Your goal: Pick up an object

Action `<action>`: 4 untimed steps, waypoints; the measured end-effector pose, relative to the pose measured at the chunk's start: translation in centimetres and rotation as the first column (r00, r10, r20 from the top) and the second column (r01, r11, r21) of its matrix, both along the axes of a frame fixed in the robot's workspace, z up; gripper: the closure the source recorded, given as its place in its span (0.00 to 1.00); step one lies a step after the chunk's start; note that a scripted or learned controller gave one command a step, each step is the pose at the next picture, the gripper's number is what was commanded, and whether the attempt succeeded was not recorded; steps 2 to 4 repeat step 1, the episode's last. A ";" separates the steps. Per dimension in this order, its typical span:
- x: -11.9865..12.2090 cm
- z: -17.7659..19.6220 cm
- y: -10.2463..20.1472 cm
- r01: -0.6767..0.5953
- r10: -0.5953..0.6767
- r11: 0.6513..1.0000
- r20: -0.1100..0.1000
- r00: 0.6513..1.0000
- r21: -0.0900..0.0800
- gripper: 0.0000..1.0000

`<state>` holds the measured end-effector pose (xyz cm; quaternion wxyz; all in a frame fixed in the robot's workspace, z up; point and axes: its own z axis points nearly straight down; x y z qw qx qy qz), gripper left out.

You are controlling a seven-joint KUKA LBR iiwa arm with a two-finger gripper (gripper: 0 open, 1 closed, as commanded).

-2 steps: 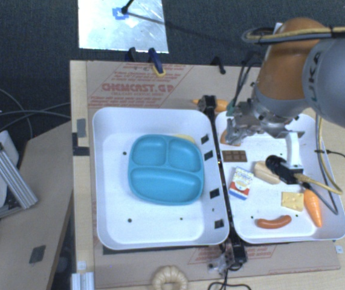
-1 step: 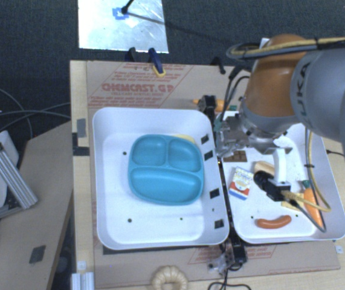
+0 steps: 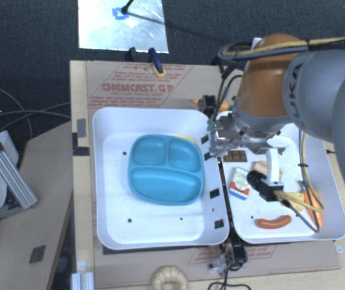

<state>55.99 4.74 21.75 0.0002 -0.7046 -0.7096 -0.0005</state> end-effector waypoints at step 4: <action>0.7 1.4 -0.3 0.001 -0.001 1.000 0.001 1.000 0.000 1.00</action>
